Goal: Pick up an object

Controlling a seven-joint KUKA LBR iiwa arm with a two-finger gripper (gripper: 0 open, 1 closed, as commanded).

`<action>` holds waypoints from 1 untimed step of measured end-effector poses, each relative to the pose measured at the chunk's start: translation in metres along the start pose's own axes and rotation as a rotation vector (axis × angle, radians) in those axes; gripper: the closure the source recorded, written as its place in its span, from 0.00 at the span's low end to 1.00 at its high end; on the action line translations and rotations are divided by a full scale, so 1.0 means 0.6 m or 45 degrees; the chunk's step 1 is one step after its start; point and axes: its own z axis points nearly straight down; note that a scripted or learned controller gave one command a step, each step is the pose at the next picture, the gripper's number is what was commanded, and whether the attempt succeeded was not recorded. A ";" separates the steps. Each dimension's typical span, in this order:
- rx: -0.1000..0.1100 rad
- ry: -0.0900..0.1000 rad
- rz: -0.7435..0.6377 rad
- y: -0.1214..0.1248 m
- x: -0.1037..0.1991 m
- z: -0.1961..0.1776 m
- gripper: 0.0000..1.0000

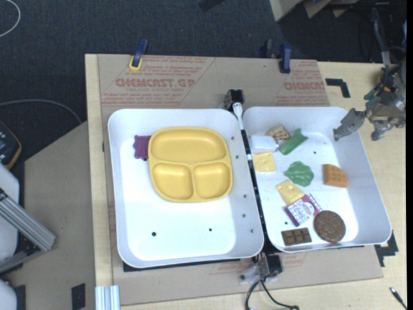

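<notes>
Seen from above at a slant, the surface (213, 76) carries two shallow white bins side by side. The left bin (129, 218) holds a yellow divided plate (190, 163), lying flat toward the far half of the bin, with a small purple item (140, 146) tucked against its left edge, partly hidden by the plate.

The right bin (368, 192) holds a scatter of small toy foods. Near its far left corner sits a tan cracker (279, 133), with a green pod (292, 142) lying at an angle just beside it. A white piece (260, 142) lies by the left wall, and a pale yellow square (264, 162) is just in front of it. Toward the middle is a green leafy piece (299, 172), and a waffle (333, 175) sits apart to its right. In front of the leafy piece lies a yellow cheese wedge (290, 191), then a purple and white packet (302, 208). Near the front wall are a round brown cookie (330, 226) and a chocolate bar (296, 237), close together.

The arm comes in from the right, and its jaws (361, 126) hang at the far right rim of the right bin, above the rim rather than down among the foods. Two grey fingers are spread apart, with nothing between them. The waffle is the nearest food, well clear of them.

Two clamps (137, 57) grip the far edge of the surface.
</notes>
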 end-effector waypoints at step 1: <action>-0.017 -0.004 -0.005 0.004 0.001 -0.013 0.00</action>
